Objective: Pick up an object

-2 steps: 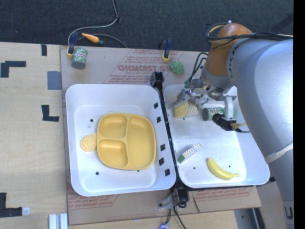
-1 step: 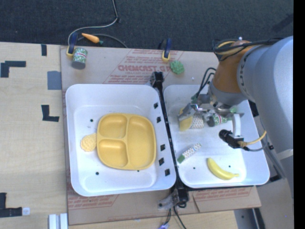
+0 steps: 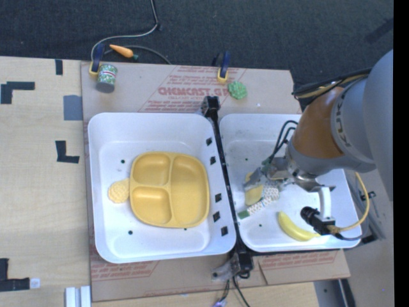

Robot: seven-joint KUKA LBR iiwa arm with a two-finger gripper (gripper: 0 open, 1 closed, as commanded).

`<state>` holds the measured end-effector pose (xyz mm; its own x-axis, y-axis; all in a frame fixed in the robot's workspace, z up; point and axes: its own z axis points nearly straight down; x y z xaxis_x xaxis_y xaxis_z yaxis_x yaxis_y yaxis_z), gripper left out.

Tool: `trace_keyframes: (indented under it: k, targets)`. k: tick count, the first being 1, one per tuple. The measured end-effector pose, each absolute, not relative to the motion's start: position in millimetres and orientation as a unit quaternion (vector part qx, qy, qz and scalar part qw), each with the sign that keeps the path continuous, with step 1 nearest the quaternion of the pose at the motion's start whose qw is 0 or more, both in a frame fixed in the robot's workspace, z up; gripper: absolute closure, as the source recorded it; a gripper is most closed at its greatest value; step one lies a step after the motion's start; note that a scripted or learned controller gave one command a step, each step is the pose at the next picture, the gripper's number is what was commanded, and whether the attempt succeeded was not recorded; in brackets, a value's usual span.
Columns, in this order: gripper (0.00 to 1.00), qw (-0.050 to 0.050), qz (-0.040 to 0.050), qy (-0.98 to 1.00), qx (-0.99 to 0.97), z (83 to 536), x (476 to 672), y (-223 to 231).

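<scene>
My grey KUKA arm with its orange band (image 3: 319,133) reaches in from the right, wrist bent down over the right-hand shallow white bin (image 3: 255,123). I see the two-finger gripper (image 3: 263,176) low inside that bin, near its left wall; its finger spacing is unclear to me.

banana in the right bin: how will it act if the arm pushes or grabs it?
The banana is curved and smooth, so it would likely pivot or slide on the white bin floor rather than roll straight. It looks glossy, possibly a plastic toy, so probably stiff and light. Its tapered ends may slip from a pinch.
</scene>
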<state>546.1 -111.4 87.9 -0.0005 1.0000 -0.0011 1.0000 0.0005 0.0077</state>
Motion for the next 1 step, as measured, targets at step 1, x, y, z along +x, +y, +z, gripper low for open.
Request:
trace_keyframes:
  k: [1]
  targets:
    - [1.0, 0.0, 0.0003, 0.708, 0.706, 184.7, 504.8, -29.1]
